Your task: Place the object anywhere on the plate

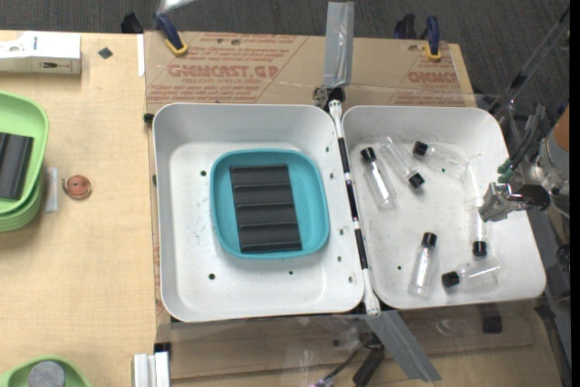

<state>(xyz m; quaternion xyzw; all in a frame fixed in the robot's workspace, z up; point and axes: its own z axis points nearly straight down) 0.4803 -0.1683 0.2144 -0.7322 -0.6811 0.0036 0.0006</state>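
Just left of my claw (497, 201), I see clear glass-like vials (423, 253) with black caps on a smooth, glossy white plastic bin (453, 118). Further left, the teal plate (313, 195) looks satiny plastic, holding a matt black ribbed block (264, 208). Beyond, cardboard (236, 68) looks dull.

- Gripper (497, 198): small, pale grey metal, shiny in places, with darker shadowed joints.
- Just above it, a thin green cable or marking runs up along the metal.
- To its right, the wrist housing (555, 177) is light grey and rounded, with a dark block beneath.
- Higher on the right, a sliver of the orange band (572, 130).
- Fingers too small to make out in detail.
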